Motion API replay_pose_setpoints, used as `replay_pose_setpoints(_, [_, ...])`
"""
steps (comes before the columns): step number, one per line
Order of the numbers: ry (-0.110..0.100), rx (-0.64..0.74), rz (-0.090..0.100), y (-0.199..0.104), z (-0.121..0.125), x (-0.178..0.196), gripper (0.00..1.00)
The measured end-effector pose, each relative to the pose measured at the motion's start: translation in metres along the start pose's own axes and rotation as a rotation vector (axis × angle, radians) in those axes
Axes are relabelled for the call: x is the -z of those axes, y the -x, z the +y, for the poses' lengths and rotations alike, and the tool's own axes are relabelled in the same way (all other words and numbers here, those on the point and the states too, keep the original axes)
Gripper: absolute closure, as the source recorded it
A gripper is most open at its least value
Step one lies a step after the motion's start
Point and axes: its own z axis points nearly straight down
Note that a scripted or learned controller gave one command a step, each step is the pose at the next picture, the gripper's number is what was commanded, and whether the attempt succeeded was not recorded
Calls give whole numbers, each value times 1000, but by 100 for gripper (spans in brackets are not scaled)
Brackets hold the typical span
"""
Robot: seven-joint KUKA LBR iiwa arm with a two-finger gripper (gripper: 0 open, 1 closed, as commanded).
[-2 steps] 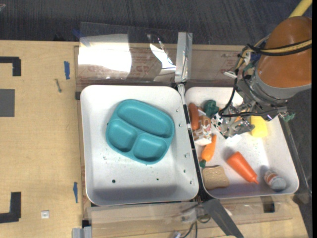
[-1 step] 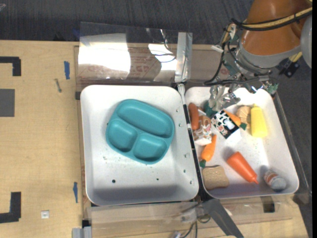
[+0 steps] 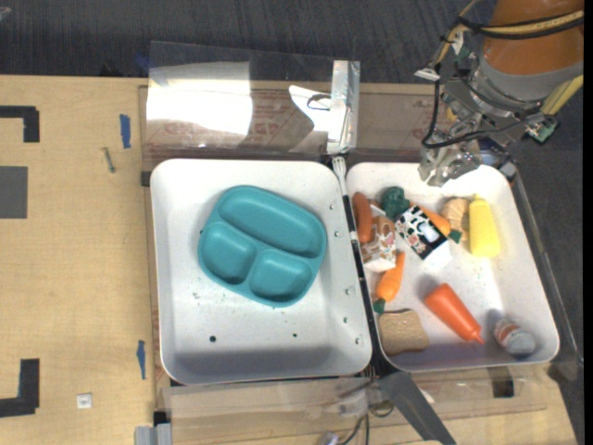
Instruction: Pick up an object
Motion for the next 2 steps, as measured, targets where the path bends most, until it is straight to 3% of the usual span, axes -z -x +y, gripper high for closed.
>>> replay_pose_setpoints(1, [4, 78, 3, 15, 15, -1, 100])
replay_pose_setpoints(2, [4, 78, 2, 14, 15, -1, 0])
